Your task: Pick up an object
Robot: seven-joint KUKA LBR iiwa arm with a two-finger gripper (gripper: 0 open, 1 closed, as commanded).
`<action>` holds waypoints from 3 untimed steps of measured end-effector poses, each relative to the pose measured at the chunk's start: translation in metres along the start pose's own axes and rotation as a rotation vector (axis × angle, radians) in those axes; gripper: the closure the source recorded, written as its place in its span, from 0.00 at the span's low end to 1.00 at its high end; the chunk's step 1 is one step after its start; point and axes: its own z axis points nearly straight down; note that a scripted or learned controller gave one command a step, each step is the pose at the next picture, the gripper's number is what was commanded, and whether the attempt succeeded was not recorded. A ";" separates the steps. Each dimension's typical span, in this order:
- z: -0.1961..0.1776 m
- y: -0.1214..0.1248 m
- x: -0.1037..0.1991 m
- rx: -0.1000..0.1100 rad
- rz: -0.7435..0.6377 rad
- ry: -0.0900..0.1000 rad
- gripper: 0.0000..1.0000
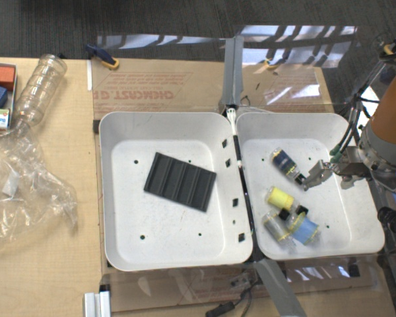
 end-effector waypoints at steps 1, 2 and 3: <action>0.114 -0.003 0.008 0.001 -0.105 0.001 0.00; 0.106 -0.003 0.007 0.002 -0.102 0.000 1.00; 0.060 0.018 0.036 -0.003 -0.131 -0.001 1.00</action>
